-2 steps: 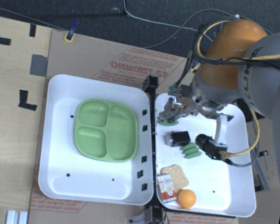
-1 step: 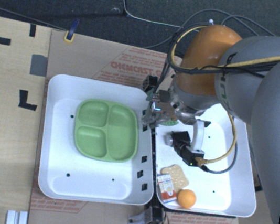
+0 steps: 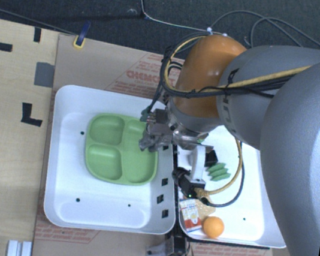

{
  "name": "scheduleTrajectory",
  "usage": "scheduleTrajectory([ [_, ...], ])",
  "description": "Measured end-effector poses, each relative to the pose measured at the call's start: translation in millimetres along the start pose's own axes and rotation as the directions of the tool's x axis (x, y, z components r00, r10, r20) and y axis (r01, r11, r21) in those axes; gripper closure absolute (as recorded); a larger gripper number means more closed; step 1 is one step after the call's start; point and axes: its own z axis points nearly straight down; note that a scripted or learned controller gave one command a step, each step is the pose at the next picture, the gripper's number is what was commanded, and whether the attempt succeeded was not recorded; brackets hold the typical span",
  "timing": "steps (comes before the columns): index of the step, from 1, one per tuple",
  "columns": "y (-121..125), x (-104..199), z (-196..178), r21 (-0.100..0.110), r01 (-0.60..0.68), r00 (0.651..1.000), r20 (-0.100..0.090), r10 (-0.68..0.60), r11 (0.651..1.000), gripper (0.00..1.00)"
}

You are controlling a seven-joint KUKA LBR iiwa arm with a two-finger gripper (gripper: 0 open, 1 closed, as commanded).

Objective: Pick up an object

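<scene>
A green divided plate (image 3: 108, 146) lies in the left bin (image 3: 58, 156). My gripper (image 3: 153, 137) hangs low over the plate's right rim, close to the wall between the bins, and its tips are dark and hard to make out. In the right bin (image 3: 253, 225) there is a small orange ball-shaped fruit (image 3: 213, 226) near the front. A red and white carton (image 3: 191, 215) lies just left of it, and a green pod-like item (image 3: 218, 172) lies further back. The arm's orange band (image 3: 202, 77) and grey body cover the back of the right bin.
Both bins rest on a brown cardboard sheet (image 3: 97, 65) on the wooden bench. Cables (image 3: 233, 179) loop from the wrist down over the right bin. The big grey arm link (image 3: 302, 148) fills the right side.
</scene>
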Motion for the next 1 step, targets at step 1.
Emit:
scheduleTrajectory([
  [1,0.6,-2.1,-0.3,-0.001,-0.002,1.0,0.0,0.002,1.0,0.0],
])
